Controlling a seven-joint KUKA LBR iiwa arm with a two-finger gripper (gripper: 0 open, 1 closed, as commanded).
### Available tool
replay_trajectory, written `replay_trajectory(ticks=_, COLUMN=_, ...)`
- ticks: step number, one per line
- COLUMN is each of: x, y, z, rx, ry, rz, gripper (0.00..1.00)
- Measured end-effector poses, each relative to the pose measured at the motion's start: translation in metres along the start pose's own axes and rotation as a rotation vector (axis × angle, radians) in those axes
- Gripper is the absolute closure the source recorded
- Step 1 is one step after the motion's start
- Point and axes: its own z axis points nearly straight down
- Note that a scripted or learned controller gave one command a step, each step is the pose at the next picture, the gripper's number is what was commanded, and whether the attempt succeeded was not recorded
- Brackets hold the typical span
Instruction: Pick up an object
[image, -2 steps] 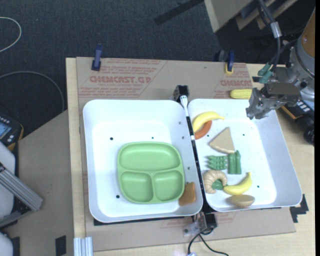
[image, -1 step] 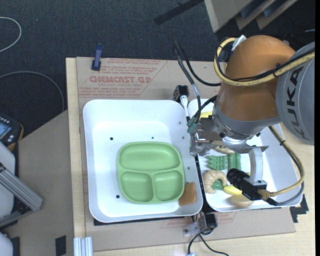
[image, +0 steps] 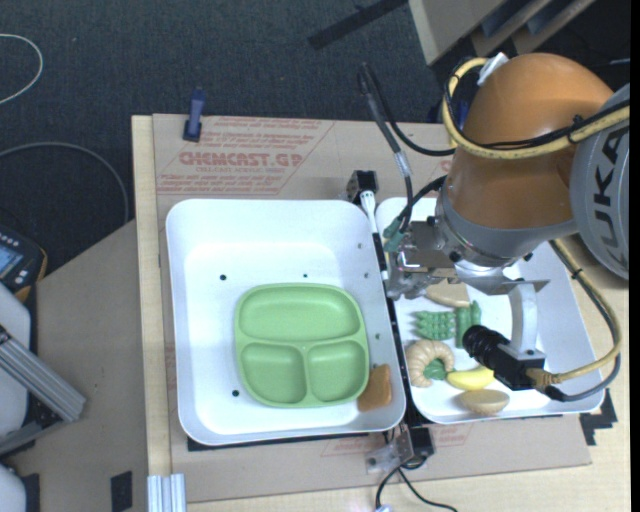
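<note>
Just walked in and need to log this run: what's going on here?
A grey KUKA arm with an orange band reaches over the right white bin, which holds small toy foods: a green ridged piece, a croissant-like pastry, a yellow banana and a beige oval piece. The left white bin holds a green divided plate and a brown piece. I can't see anything gripped.

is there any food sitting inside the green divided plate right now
No. The green divided plate has bare compartments; the brown piece lies beside its lower right corner, on the left bin.
</note>
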Motion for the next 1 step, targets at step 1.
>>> replay_trajectory(ticks=1, x=0.0345, y=0.0008, z=-0.1379, rx=-0.015, ry=0.005, rz=-0.005, gripper=1.0)
